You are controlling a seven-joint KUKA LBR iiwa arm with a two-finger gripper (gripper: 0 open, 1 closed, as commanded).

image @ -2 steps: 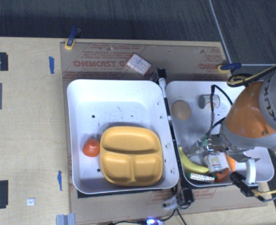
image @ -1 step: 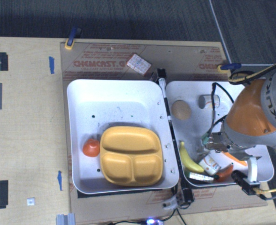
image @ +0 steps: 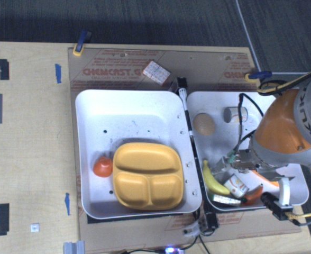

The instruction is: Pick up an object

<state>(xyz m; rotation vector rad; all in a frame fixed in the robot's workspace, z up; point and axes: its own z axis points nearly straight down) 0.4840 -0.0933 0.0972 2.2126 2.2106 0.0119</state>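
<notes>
At the lower right of the frame, nearest the camera, the right bin (image: pixel 302 193) holds a crowded heap along its bottom edge: a banana (image: pixel 212 180) curving down the bin's left side, a small white bottle-like item (image: pixel 237 185) just beside it, an orange-and-white piece (image: pixel 266 183) to its right, and a dark marker-like stick (image: pixel 225 200) lying under them along the rim. These things touch or overlap, so no one of them lies free.

The claw (image: pixel 239 162) hangs right over this heap, low at the centre-left of the right bin, beneath the grey and orange arm (image: pixel 285 131) that reaches in from the right edge. The wrist and cables hide its tip, so how wide it stands, and whether it has anything, cannot be told from this view.

The step in hand looks like the descent onto a chosen item. To do it well, the claw should settle on one object only. The banana seems the fairest target, since its upper end stands a little apart from the clutter, and closing across its narrow width would likely grip better than along its length. A pinch into the middle of the heap risks nudging things aside or catching two at once.

Farther up the right bin lie a pale round ball (image: pixel 203 124) and a small grey cylinder (image: pixel 232 114), well apart from the heap. The ball may roll away from a closing pinch.

In the left bin (image: pixel 92 110) sit a yellow divided tray (image: pixel 147 174) and a small red-orange fruit (image: pixel 102 166) touching its left side. Beyond both bins a small card (image: pixel 155 72) rests on the cardboard on the worktop (image: pixel 23 142).
</notes>
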